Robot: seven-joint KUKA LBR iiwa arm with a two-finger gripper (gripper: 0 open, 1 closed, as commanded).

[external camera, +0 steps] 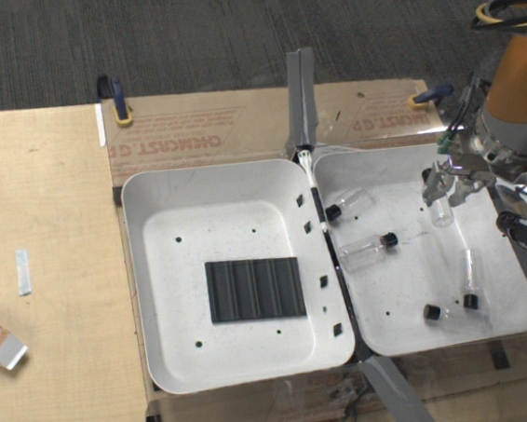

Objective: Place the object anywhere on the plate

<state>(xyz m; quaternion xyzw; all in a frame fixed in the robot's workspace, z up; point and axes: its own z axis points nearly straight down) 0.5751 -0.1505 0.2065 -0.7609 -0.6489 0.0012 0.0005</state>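
Note:
A dark ribbed rectangular plate [255,289] lies flat in the middle of the left bin [157,263]. My gripper [446,188] hovers over the upper right part of the right bin [500,321], far to the right of the plate. A small clear vial [441,211] hangs upright between its fingers, just below the fingertips. The grey arm with its orange band [517,85] rises behind it at the right edge.
Several clear vials with black caps lie in the right bin: one near the divider [349,204], one in the middle [369,249], two at the front right [468,273] [448,315]. A raised rim with black clips [320,232] separates the bins.

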